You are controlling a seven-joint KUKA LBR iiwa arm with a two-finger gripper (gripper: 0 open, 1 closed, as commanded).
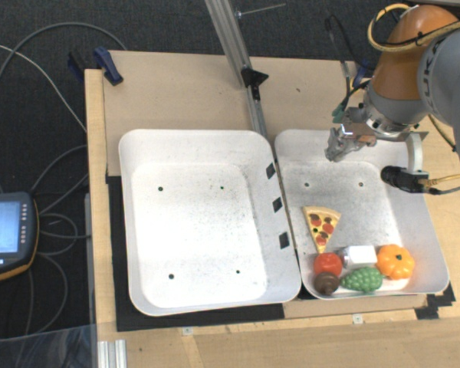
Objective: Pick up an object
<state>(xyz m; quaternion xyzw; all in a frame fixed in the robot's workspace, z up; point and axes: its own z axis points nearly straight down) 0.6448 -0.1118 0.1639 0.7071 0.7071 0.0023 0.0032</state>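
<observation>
Over the right bin's (414, 228) far end, the tool (339, 146) hangs, grip state unclear.

A: What sort of place is this?

B: A robotics lab. A grey and orange arm (414, 60) reaches over a plywood bench (176, 90) that carries two white bins (138, 148), and a teach pendant (8, 232) lies on the dark carpet (31, 21) off the bench's left edge.

A: Anything else?

B: Loose cables (38, 75) trail on the carpet, a blue clamp (107, 64) grips the bench's far left corner, and an aluminium strut (226, 29) rises from its far edge.
</observation>
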